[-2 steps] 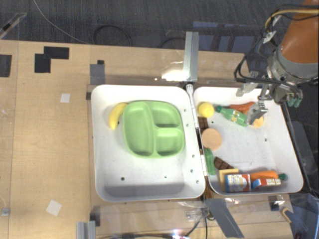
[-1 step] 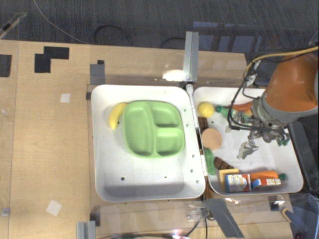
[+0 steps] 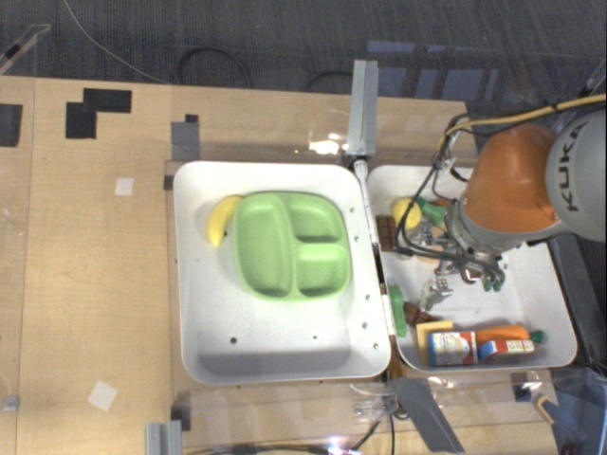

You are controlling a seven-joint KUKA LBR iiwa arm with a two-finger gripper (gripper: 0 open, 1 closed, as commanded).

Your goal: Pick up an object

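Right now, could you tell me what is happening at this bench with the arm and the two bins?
The KUKA arm is reaching from the right over the right bin, its gripper low among the clutter there. Nothing visibly sits between its fingers. A small carton and an orange bottle lie along that bin's near edge. The left bin holds a green divided tray with a banana beside it.

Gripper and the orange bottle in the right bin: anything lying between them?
In the camera view, bare white bin floor separates the gripper from the orange bottle; a blue-labelled box sits beside the bottle, below the gripper.
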